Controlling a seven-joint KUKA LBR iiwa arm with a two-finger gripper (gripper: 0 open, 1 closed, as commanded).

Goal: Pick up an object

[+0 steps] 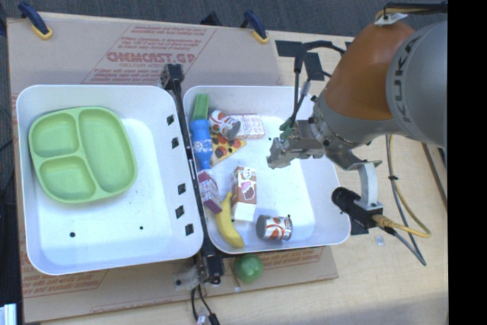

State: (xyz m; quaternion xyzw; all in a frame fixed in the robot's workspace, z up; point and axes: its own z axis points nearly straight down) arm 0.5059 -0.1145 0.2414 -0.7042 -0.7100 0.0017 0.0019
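Note:
My gripper [278, 157] hangs over the middle right of the right bin [323, 198], above bare white floor; nothing shows between its fingers. To its left lie a small brown-and-white carton [244, 187], a yellow banana [227, 221], a small can [274, 227], a blue bottle [200, 144], a green stick-shaped item [201, 106] and a red-and-white packet [239, 125] beside some colourful small pieces [224, 147].
The left bin [46, 240] holds a light green divided plate [81, 153]. A green ball [247, 268] lies outside the bins on the cardboard at the front. Blue clamps [36, 20] hold the cardboard at the back.

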